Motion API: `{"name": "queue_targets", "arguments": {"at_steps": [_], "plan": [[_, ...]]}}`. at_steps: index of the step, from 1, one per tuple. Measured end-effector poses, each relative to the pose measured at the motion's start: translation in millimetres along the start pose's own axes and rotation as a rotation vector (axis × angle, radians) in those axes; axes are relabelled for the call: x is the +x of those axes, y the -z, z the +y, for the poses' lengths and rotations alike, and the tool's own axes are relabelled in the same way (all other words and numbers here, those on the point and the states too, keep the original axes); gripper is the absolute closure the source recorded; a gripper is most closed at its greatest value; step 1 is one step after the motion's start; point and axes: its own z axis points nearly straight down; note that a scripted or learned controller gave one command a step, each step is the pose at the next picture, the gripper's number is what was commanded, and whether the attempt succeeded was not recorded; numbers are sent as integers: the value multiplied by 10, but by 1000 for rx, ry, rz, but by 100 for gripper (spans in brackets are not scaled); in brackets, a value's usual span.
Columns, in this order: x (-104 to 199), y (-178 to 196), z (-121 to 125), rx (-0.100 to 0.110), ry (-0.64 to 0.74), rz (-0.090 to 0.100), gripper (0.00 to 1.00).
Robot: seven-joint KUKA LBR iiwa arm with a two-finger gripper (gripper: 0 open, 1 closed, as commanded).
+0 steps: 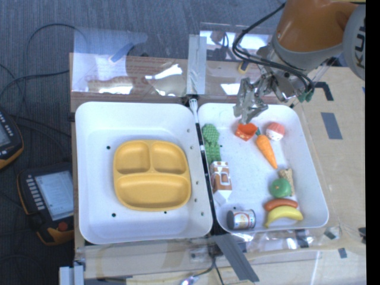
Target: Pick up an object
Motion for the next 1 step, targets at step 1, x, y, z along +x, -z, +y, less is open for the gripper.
{"name": "queue_targets", "arguments": {"at_steps": [1], "plan": [[-389, 302, 869, 3, 16, 10, 100]]}}
